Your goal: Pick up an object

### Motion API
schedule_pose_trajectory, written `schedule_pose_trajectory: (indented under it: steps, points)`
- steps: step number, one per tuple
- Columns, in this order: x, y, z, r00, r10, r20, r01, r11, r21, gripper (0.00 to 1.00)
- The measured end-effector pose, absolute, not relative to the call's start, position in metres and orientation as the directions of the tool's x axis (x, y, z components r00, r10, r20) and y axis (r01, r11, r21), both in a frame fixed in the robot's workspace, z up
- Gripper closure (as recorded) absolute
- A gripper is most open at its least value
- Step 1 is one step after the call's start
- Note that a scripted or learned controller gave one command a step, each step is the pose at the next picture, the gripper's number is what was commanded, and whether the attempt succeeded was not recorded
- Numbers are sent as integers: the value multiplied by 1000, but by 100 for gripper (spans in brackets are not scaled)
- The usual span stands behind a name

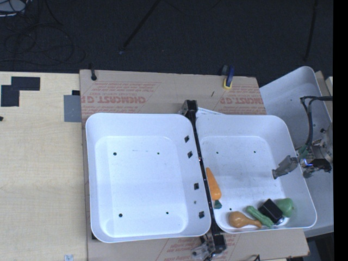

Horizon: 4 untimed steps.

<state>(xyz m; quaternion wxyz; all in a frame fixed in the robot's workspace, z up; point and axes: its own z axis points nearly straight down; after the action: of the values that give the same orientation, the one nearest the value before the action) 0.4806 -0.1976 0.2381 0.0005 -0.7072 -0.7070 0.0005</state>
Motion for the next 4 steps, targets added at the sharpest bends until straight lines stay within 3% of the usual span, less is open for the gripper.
schedule_pose_trajectory:
  steps: [1, 2, 3, 4]
  points:
    - [565, -156, 123, -6, 1000, 4, 1000, 6, -6, 0]
    - [626, -147, 92, -3, 1000, 1, 1000, 3, -1, 0]
    - [645, -119, 87, -3, 1000, 0, 1000, 3, 0, 0]
    - [644, -121, 97, -4, 1000, 0, 1000, 4, -3, 100]
